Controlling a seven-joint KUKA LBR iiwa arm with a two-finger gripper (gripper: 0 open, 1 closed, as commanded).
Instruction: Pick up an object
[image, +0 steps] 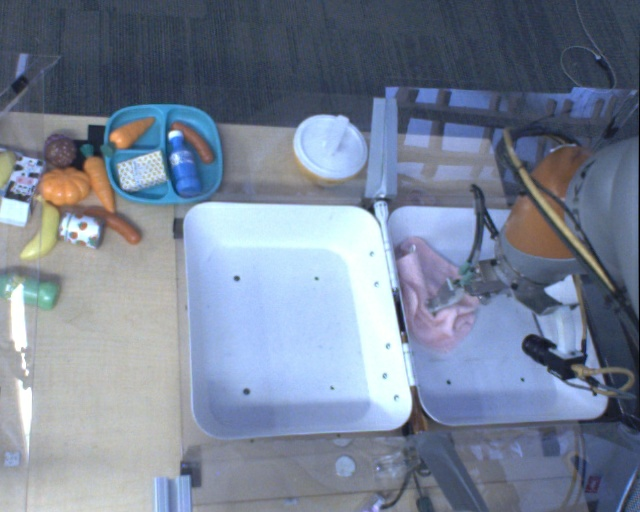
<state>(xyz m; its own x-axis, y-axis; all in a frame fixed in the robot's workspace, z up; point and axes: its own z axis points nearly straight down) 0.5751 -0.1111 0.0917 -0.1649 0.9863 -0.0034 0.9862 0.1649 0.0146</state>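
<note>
A crumpled pink cloth (432, 292) lies against the left wall of the right bin (500, 400). My gripper (452, 290) reaches in from the right and is down on the cloth's right side, its tips pressed into the folds. The grey arm with its orange band (540, 225) covers the bin's right part.
The left bin (290, 320) sits beside the right one, a thin divider between them. A blue tray (165, 152) of toy food, loose toy vegetables (70, 190) and a white lidded cup (330, 147) stand on the bench beyond the bins. Cables (570, 370) hang at the right.
</note>
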